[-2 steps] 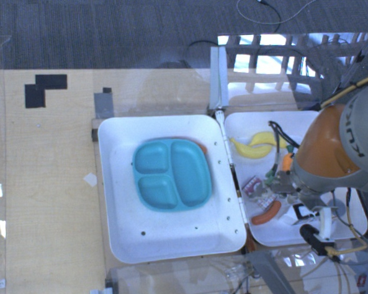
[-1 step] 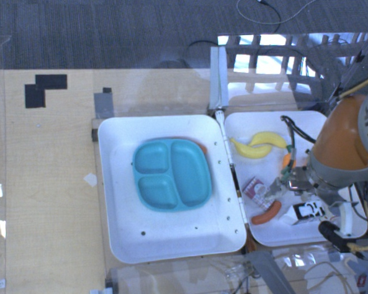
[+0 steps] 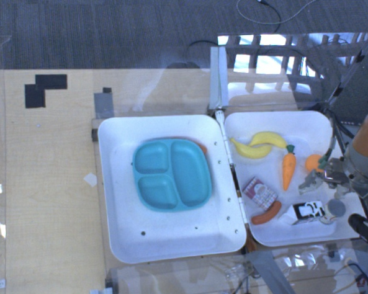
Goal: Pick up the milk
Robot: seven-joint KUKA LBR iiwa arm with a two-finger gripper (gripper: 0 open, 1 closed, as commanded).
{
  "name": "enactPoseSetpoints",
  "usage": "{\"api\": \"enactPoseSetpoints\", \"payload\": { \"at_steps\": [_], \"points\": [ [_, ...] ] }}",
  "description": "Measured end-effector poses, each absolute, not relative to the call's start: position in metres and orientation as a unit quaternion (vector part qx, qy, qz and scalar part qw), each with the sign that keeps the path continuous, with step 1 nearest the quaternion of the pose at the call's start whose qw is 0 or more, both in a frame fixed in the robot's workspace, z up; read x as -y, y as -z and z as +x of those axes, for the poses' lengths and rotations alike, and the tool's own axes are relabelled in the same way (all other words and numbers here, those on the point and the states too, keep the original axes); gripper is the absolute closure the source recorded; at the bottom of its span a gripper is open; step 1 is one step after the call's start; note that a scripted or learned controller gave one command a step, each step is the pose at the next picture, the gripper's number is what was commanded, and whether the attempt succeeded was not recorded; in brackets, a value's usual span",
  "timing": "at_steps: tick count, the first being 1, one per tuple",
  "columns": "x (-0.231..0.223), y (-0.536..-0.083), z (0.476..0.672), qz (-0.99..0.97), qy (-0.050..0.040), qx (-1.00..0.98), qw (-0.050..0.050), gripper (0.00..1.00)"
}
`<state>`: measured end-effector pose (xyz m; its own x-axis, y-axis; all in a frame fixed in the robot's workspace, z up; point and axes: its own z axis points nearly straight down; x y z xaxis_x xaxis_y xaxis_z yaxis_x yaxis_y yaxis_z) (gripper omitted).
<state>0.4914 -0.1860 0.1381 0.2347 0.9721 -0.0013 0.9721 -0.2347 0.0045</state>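
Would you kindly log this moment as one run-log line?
gripper: above right bin | small white milk carton: lying below it, unheld | blue sectioned plate: left bin

bins (image 3: 171, 246): white
divided plate (image 3: 172, 174): turquoise blue
banana (image 3: 259, 145): yellow
carrot (image 3: 288, 168): orange, green top
sausage (image 3: 266, 214): reddish brown
small packet (image 3: 259, 192): maroon and white pattern
milk (image 3: 310, 211): white with black markings
bench (image 3: 45, 214): pale wood
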Motion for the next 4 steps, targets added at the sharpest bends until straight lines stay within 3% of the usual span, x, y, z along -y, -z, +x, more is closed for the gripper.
{"api": "enactPoseSetpoints", "payload": {
  "at_steps": [1, 2, 3, 4],
  "points": [
    [0.139, -0.111, 0.527, 0.733, -0.0005, -0.681, 0.001, 0.00],
    [0.138, -0.121, 0.528, 0.732, -0.0014, -0.682, 0.002, 1.00],
    [0.031, -0.184, 0.534, 0.715, -0.0015, -0.699, 0.001, 1.00],
    [0.065, -0.183, 0.582, 0.656, -0.0005, -0.755, 0.001, 1.00]
  ]
}}
